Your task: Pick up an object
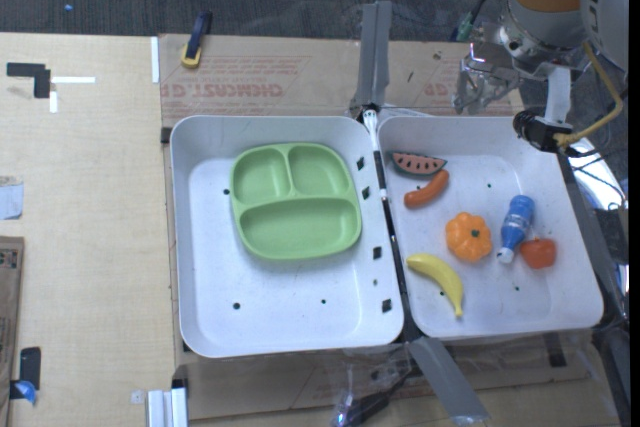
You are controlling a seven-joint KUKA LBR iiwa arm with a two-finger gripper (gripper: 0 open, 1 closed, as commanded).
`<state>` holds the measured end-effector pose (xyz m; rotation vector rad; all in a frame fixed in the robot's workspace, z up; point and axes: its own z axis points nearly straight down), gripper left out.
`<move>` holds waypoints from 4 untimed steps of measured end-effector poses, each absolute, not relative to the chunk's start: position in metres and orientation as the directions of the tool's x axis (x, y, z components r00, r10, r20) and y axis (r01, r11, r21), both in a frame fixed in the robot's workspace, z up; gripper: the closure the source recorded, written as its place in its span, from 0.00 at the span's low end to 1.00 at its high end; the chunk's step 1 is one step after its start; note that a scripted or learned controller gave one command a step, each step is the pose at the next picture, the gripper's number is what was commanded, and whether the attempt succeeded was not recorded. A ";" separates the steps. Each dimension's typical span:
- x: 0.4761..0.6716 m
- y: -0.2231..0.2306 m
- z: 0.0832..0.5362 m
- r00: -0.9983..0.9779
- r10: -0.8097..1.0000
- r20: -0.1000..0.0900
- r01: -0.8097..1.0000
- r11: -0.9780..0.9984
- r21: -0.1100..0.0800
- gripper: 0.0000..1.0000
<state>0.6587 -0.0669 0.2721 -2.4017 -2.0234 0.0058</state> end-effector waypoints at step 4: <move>0.655 -0.107 0.092 -0.230 0.973 -0.001 0.973 0.230 0.000 0.00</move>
